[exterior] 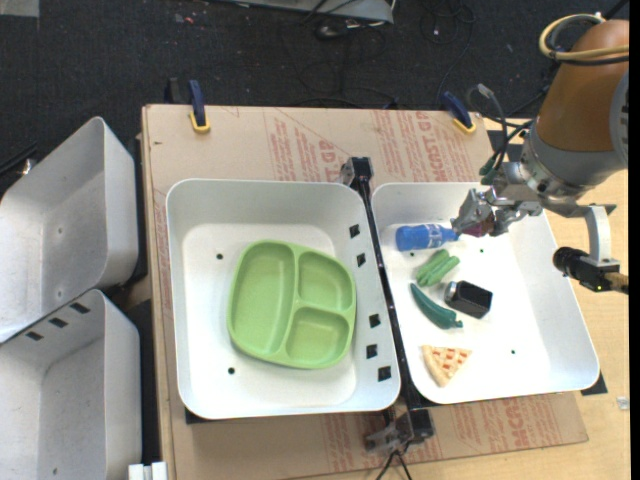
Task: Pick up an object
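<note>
Holding a green divided plate (293,304), the left bin (190,213); right bin (560,308) has toys.

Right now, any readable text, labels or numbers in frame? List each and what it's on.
Red print on the brown board under the bins: repeated and upside down, not reliably readable.
Blue bottle: no legible label.
Black box: no legible marking.
Green tray, pizza slice toy: no text.

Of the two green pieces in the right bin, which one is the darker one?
The curved green piece lying nearer the pizza slice toy is darker. The lighter green piece lies above it, nearer the blue bottle.
</note>
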### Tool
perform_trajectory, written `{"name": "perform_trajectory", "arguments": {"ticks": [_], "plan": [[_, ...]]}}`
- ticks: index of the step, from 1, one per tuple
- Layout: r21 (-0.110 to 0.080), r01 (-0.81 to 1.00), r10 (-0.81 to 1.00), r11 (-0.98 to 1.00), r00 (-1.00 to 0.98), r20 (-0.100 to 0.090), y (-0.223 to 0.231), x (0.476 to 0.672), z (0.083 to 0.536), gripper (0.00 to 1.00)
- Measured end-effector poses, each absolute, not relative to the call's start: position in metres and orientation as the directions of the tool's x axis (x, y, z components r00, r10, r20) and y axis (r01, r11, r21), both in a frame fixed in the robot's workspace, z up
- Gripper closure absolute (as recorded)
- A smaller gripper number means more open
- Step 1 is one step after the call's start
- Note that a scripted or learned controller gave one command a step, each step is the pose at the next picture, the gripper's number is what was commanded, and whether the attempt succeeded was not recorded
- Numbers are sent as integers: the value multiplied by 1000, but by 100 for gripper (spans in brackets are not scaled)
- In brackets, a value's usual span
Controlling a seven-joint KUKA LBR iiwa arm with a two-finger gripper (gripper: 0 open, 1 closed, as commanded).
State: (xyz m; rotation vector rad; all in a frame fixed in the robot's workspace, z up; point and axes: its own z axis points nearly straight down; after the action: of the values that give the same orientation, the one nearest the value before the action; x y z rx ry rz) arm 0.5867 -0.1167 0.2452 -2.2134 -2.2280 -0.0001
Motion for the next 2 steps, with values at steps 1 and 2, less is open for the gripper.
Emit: {"name": "perform_trajectory", "arguments": {"ticks": [1, 2], "plan": [[1, 1000, 1000, 8, -8, 2, -59, 589, 252, 100], [-2, 1000, 1000, 9, -9, 2, 2, 586, 240, 100]]}}
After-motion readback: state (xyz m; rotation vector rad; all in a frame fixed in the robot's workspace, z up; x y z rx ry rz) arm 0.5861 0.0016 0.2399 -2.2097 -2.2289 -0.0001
